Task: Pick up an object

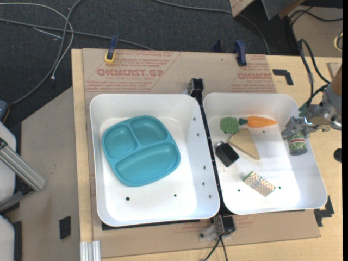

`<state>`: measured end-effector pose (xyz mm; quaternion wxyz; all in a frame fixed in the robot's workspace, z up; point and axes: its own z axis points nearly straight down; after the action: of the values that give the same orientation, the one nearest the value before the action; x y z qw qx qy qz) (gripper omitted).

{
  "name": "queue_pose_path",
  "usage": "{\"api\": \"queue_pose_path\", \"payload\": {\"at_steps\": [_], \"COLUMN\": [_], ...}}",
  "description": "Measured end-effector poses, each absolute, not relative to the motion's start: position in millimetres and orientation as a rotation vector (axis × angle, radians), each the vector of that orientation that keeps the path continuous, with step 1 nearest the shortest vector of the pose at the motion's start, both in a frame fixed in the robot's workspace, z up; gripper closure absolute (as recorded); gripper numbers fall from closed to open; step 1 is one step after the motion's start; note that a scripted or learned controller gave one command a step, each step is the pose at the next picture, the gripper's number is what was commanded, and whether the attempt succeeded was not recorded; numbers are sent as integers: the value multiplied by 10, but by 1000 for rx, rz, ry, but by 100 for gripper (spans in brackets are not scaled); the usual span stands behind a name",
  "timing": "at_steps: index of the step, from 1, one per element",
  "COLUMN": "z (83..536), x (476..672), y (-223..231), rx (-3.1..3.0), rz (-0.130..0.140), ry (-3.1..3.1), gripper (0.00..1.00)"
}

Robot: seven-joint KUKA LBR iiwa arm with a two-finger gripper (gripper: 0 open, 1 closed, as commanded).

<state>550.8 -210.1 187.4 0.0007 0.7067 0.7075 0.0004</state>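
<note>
My gripper (297,135) hangs over the right side of the right bin (310,197), with the arm coming in from the right. It is shut on a small grey-and-green round object (298,145) that sits between the fingertips near the bin's right wall. Loose in the same bin lie an orange carrot with a green top (251,122), a tan wedge (246,144), a black block (227,153) and a small patterned packet (259,184). They all lie to the left of the gripper and apart from it.
The left bin (109,205) holds a teal divided plate (142,149). A black divider (207,145) runs between the bins. Cables (307,64) trail behind the right bin near the arm. The bins rest on a cardboard sheet (163,69) held by blue clamps.
</note>
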Motion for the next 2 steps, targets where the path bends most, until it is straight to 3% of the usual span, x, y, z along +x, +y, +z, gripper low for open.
{"api": "queue_pose_path", "payload": {"at_steps": [1, 2], "z": [2483, 2503], "x": [5566, 5399], "y": [-2149, -1635], "rx": [2216, 2222], "rz": [3, -1], "ry": [2220, 2223], "gripper": [100, 100]}}
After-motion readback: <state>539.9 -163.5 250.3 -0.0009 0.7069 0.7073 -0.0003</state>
